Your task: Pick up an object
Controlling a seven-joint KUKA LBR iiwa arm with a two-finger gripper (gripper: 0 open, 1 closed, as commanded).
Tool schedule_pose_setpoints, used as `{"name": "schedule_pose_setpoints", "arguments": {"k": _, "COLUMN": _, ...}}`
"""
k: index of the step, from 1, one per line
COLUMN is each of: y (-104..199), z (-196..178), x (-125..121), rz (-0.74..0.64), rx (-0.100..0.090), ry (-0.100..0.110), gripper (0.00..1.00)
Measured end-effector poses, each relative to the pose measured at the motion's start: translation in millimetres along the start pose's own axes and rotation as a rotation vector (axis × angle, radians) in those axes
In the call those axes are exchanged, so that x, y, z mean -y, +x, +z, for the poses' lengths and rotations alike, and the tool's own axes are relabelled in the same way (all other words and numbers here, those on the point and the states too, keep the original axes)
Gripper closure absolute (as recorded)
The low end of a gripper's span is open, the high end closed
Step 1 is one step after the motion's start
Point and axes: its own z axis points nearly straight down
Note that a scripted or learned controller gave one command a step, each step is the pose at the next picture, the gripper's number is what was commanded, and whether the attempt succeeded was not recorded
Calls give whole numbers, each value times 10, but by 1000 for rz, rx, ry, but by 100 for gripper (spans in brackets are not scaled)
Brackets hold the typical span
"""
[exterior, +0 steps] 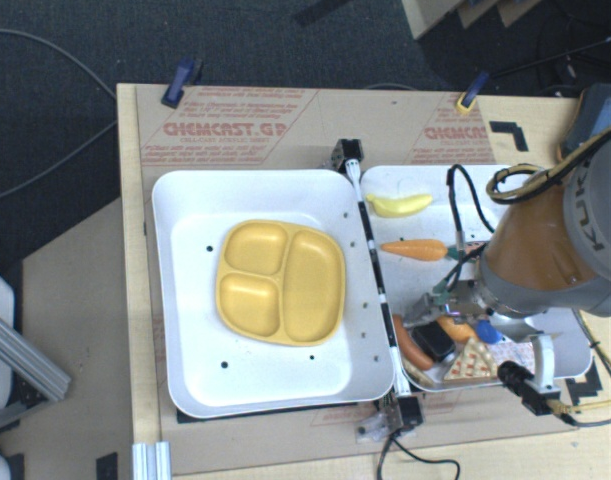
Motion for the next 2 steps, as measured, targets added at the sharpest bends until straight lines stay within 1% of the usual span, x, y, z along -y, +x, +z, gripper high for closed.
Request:
{"name": "schedule_pose_setpoints", "arguments": {"k": 1, "y": 5, "z": -92, "x": -2, "rz": 1, "rx": 0, "ry": -1, "gripper": 100}}
{"name": "schedule_pose_setpoints", "arguments": {"k": 2, "y": 593, "z": -992, "x": -724, "rz": -2, "rx": -1, "ry": 2, "gripper": 100}}
